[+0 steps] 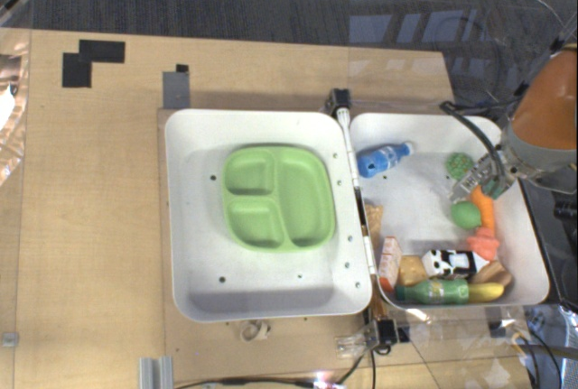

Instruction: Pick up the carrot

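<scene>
The carrot (489,212) is a short orange piece lying near the right wall of the right bin (411,202), with a round green fruit (466,216) touching its left side. My gripper (481,186) reaches in from the right and sits right at the carrot's upper end, partly covering it. The grey wrist and orange band (547,112) hang above the bin's right rim. The carrot still rests among the other items on the bin floor.
The right bin also holds a blue bottle (383,159), a green broccoli piece (460,165), a salmon-coloured item (485,245), a cow toy (449,263), a green bottle (433,291) and a banana (489,291). The left bin (190,288) holds a green divided plate (276,198).
</scene>
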{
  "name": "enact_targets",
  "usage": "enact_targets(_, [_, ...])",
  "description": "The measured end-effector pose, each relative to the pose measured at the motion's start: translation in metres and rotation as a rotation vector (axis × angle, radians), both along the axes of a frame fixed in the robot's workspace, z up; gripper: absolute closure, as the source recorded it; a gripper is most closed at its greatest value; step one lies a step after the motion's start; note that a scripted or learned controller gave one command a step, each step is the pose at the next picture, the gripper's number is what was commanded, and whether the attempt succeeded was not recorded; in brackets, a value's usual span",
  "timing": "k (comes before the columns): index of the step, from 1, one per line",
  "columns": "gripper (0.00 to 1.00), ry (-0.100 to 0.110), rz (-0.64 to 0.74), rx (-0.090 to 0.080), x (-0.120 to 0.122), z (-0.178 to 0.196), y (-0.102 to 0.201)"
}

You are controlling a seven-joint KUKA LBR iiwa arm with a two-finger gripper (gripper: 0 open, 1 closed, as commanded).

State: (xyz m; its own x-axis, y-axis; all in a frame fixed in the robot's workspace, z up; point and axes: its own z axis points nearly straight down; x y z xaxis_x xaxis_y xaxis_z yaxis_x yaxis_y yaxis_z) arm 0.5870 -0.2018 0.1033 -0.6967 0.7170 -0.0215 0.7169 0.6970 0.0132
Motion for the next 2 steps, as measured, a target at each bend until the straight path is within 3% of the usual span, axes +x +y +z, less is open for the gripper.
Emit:
enact_targets(1, [1.00, 0.003, -0.024, 0.005, -0.0107, 0.1094, 0.0665])
enact_targets(2, [0.00, 0.012, -0.029, 0.005, -0.0132, 0.1049, 0.0639])
